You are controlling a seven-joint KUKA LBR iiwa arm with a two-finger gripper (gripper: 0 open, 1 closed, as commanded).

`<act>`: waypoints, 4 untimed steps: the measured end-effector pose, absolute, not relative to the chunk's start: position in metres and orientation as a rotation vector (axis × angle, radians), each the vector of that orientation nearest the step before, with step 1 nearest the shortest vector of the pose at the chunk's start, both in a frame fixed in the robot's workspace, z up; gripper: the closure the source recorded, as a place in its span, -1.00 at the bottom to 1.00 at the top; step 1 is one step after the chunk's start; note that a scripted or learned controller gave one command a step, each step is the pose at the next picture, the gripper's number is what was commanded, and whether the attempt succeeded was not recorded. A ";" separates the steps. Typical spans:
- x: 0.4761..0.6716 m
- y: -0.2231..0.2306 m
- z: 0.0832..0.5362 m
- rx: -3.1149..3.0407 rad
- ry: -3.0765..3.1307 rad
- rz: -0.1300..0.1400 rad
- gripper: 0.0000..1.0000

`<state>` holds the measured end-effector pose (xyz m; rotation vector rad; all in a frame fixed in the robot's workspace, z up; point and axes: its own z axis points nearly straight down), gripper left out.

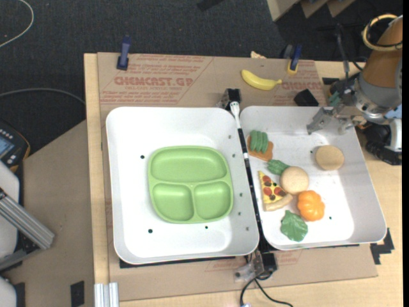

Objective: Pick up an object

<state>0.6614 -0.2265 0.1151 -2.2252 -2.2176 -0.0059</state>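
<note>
arm parked over the far edge of the right shallow white bin [358,232].
i can't tell how the two-finger gripper [324,121] stands; the round tan plastic cookie [329,157] lies in that bin, just below it, untouched.

Two white bins [128,171] sit side by side. One green divided tray [190,183] lies in the left bin. Seven toy foods [295,179] lie in the right bin. One banana [260,80] rests on the counter [160,82].
</note>
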 end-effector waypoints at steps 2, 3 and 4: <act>0.557 -0.195 0.172 -2.221 -2.218 0.000 -1.00; 0.487 -0.182 0.198 -2.221 -2.216 0.002 -1.00; 0.476 -0.137 0.087 -2.210 -2.215 0.006 -1.00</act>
